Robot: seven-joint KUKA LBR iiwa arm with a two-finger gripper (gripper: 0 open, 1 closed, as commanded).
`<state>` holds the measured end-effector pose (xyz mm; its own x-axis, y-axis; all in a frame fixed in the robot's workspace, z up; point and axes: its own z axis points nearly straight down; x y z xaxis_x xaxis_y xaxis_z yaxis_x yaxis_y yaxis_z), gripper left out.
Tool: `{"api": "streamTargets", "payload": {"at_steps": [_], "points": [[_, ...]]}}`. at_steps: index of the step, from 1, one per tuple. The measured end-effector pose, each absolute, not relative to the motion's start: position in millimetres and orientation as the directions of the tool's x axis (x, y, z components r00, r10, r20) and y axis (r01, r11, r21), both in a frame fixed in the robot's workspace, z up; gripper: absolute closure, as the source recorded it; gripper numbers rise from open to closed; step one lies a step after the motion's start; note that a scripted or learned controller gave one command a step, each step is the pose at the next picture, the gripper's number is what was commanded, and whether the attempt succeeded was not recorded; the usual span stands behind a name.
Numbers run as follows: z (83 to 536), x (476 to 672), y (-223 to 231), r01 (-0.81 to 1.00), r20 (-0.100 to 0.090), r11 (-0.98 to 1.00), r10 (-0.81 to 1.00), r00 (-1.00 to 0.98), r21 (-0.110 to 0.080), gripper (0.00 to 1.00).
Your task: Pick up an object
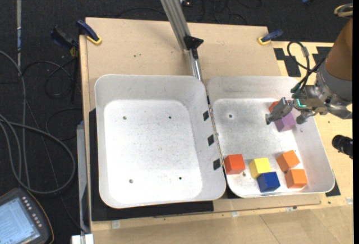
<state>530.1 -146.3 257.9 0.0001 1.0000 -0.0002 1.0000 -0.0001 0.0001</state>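
My claw [287,113]: low over the right bin [247,104], at its far right side; whether it is open or closed I cannot tell.
Nearest target: purple block [288,122], directly beneath my claw, with a small orange-red piece [275,106] just beside it.
Other candidates: orange, yellow and blue cubes clustered along the near wall.
Handling, judged: light, rigid, smooth-faced; unlikely to deform.
Hold: two opposite flat faces, squarely.

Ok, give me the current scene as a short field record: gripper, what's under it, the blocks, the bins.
gripper: low over the right bin's far right part
at gripper: purple block, partly covered; hold not confirmable
near row: orange block, yellow block, blue block, two more orange blocks
right bin: holds all the blocks
left bin
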Motion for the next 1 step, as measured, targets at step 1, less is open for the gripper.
{"api": "streamTargets", "payload": {"at_steps": [1], "points": [[209.5,532.5,-154.7,1.000,0.000,-0.002,1.000,0.002,-0.005,0.00]]}}
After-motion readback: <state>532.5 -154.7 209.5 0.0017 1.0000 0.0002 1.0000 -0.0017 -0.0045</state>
